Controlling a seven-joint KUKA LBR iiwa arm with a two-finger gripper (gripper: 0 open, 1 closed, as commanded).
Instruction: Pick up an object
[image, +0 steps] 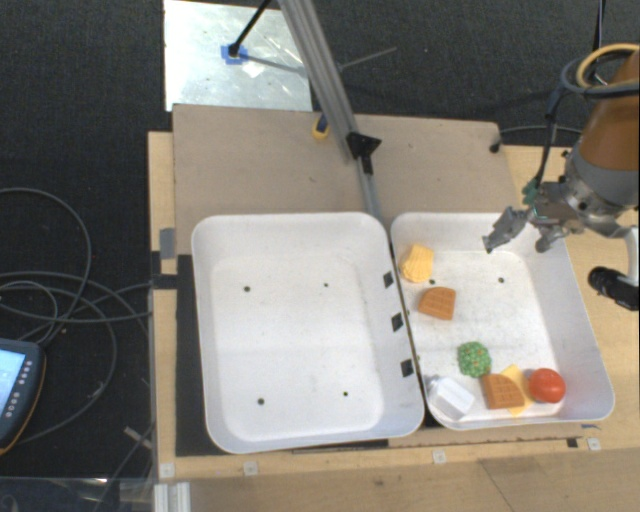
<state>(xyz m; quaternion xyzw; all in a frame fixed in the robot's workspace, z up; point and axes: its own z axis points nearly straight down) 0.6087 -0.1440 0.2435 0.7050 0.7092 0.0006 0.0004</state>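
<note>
Nearest you, a white block (450, 397), waffle piece (501, 390) and tomato (546, 384) line the right bin's (585, 330) front wall, all untouched. Your gripper (526, 232) hovers above that bin's far edge, jaws spread and empty. You're in the approach; next, descend onto one object.

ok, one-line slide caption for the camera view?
End effector open above the right bin's far edge, nothing held; toy food clustered in that bin beside the left bin.
</note>
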